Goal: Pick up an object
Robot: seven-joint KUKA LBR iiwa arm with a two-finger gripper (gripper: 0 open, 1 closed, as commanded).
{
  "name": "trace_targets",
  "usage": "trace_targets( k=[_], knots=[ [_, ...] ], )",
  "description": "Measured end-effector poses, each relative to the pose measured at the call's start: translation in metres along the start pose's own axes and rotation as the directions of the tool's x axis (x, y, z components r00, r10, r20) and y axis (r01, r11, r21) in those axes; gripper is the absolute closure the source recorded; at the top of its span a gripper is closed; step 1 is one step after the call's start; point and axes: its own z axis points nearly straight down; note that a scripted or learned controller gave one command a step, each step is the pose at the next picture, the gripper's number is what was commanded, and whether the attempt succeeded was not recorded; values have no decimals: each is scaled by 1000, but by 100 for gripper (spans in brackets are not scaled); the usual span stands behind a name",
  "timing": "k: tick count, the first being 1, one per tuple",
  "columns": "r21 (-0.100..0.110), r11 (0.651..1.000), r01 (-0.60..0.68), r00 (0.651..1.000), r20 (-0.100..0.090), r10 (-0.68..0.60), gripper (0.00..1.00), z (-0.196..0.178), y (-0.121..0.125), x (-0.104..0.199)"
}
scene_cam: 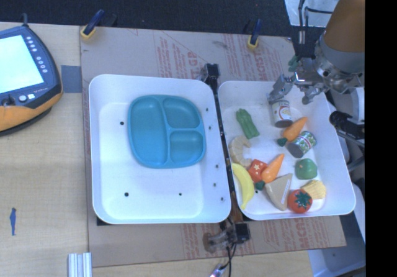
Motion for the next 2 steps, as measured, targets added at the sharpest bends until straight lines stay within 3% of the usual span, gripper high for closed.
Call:
trace_targets(
  k=[1, 2],
  knots=[
    [4, 1000, 0, 1000, 1, 0, 0, 128, -1, -27],
    [-1, 1000, 0, 1000, 0, 0, 0, 142, 38, -43]
  ],
)
